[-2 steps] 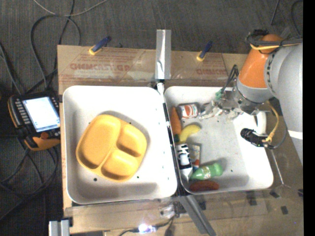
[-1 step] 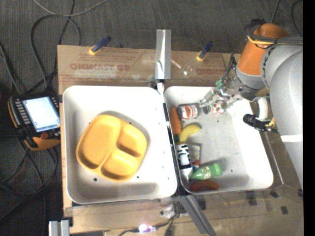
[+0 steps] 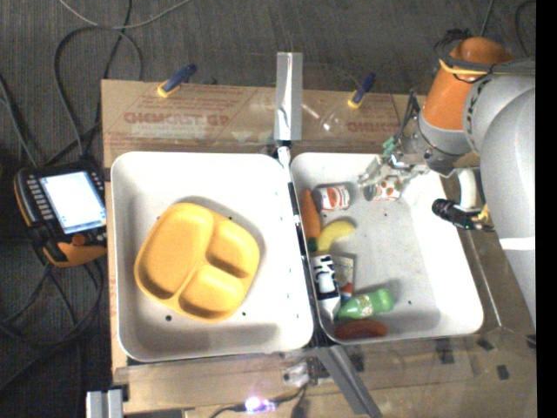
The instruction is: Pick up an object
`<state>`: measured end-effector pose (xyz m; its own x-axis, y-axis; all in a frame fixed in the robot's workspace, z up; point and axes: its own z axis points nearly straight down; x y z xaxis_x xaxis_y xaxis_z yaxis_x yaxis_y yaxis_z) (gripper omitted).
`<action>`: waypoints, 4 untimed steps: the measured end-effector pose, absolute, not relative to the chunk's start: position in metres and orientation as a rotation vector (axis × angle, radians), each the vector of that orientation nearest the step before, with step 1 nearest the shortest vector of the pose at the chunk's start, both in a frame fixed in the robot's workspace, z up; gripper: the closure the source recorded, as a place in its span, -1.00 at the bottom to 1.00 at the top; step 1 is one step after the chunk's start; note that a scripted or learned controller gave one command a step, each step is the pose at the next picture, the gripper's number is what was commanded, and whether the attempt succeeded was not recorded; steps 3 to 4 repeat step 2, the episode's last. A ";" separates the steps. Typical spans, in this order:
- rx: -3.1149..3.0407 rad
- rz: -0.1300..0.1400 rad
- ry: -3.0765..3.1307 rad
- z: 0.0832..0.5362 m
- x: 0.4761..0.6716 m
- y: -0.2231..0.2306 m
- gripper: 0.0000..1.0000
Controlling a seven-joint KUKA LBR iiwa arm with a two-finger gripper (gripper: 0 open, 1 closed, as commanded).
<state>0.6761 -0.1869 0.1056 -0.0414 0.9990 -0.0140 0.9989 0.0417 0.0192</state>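
Hovering over the right bin (image 3: 452,316), near its far edge, the tool (image 3: 384,176) may touch a small red-and-white object (image 3: 389,189); its opening cannot be told. Left bin (image 3: 130,320) holds a yellow divided tray (image 3: 198,261). Can (image 3: 332,198), banana (image 3: 336,232) and green bottle (image 3: 365,304) lie along the right bin's left edge.

One fixed camera — high above the bench (image 3: 218,116) — looks down aslant.

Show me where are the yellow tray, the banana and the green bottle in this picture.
yellow tray (image 3: 198,262): camera view, on the ridge where its compartments meet.
banana (image 3: 336,232): camera view, on the middle of its curve.
green bottle (image 3: 366,304): camera view, on its body.
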 end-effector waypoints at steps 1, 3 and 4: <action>2.101 0.003 2.310 0.100 0.659 -0.185 1.00; 2.132 -0.003 2.309 0.204 0.669 -0.186 1.00; 2.132 -0.003 2.309 0.204 0.669 -0.186 1.00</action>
